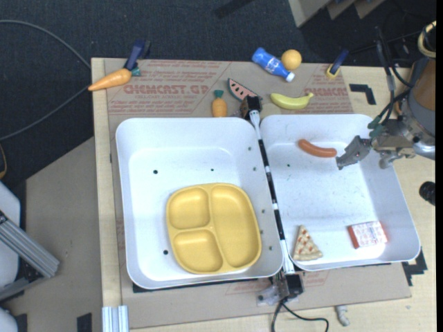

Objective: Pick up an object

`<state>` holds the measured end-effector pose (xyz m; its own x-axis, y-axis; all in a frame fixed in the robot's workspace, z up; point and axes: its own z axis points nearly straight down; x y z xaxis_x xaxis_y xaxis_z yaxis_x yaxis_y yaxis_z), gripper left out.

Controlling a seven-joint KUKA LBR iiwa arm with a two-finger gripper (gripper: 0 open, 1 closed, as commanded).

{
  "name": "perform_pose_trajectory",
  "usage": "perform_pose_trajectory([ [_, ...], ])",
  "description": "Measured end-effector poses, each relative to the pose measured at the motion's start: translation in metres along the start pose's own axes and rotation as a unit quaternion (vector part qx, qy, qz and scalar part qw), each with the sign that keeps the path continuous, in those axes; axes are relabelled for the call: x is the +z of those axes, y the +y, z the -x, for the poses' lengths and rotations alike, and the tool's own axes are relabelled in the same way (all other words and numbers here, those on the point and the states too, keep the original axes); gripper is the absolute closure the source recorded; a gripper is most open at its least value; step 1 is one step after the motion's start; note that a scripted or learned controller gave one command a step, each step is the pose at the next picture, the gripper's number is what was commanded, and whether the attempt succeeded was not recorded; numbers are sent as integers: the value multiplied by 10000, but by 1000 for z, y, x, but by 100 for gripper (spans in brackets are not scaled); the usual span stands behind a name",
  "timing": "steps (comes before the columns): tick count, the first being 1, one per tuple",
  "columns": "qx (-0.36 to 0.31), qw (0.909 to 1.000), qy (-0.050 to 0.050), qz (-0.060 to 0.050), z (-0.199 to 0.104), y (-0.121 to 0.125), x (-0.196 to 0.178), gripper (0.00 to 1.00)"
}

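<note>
Sausage (317, 148) lies in right bin (387, 206), just beside the pincer (365, 152); whether the pincer is open, I cannot tell.

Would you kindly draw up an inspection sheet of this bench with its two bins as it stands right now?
Surface: cardboard-topped bench bearing a left bin and a right bin, side by side.
Job's things: sausage, pizza slice and red packet in the right bin; yellow divided plate in the left bin.
Clutter: behind the bins, carrot, watermelon slice, banana, blue bottle, orange ball.
Grippers: gripper over the right bin, just right of the sausage, nothing between its fingers.
Cables: one on the dark floor at upper left; another at the bins' front edge.
Surroundings: dark carpet.
</note>
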<state>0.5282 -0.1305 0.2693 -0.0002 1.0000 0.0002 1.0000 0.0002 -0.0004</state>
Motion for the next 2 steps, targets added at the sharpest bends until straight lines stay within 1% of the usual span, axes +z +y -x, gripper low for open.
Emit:
perform_pose_trajectory([
  [1,-2,10000,4,-16,-17,75,124,0],
  [2,-3,10000,-3,-1,-2,138,186,0],
])
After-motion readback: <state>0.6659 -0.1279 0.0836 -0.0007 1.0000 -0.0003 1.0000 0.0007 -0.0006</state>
